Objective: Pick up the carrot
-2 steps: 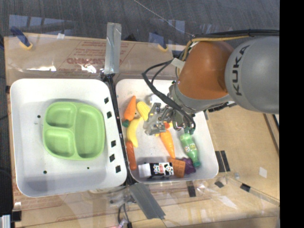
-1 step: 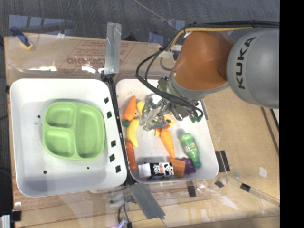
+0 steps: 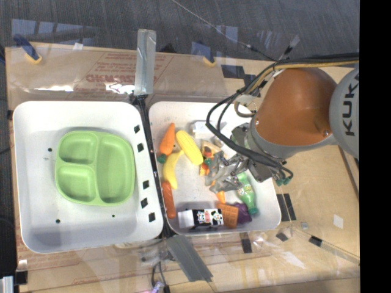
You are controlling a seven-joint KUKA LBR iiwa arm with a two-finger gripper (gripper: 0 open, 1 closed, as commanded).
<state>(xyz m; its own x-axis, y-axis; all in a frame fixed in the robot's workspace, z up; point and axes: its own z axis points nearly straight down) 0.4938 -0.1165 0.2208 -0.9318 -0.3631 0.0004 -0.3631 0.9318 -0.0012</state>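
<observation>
You see the tool (image 3: pixel 223 177) low in the right bin (image 3: pixel 183 112), its state impossible to tell among the toys, while the carrot (image 3: pixel 167 138) lies apart at that bin's upper left beside the corn (image 3: pixel 189 148).

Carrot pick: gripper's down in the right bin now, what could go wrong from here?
The gripper sits low among crowded toys, away from the carrot lying by the bin's left wall, so it may grab the wrong item. The carrot touches the corn and lies close to the banana, so a grasp could catch those too.
</observation>
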